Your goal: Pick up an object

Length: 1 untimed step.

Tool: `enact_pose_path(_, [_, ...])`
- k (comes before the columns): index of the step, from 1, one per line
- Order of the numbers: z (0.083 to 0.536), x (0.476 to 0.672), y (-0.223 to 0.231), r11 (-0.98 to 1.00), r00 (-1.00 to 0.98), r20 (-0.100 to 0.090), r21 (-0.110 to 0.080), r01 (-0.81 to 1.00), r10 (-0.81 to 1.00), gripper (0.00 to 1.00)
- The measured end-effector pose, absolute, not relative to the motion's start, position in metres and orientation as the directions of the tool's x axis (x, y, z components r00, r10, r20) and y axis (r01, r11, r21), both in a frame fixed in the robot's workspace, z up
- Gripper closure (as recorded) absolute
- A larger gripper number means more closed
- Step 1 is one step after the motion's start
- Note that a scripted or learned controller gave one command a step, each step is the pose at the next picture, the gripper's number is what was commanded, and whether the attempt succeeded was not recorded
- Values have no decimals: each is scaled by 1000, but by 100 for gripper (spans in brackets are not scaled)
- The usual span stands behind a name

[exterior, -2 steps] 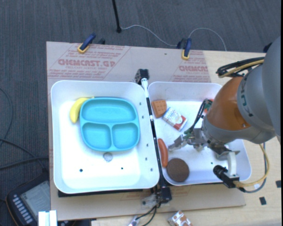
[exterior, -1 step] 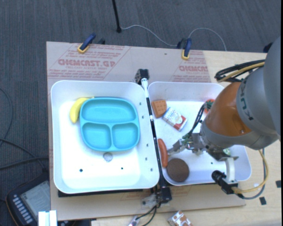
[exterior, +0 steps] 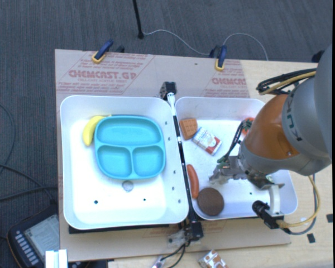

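The jaws' state cannot be told, the gripper (exterior: pixel 233 171) being hidden; a smooth sausage (exterior: pixel 193 181) is seen lengthwise beside a round brown ball (exterior: pixel 210 201).

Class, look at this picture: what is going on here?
A grey robot arm with an orange band reaches into the right white bin, its gripper low among a brown round object, a red sausage, a red-and-white packet and a tan cracker. Nothing is visibly held. The left white bin holds a blue divided tray and a yellow banana.
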<state>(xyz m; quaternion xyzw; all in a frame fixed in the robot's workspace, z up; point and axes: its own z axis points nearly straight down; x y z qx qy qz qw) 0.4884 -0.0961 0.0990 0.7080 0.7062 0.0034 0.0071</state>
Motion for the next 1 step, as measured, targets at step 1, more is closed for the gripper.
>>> enact_pose_path(1, [168,484,-170,-1,1,-2,0,1000,1000,100])
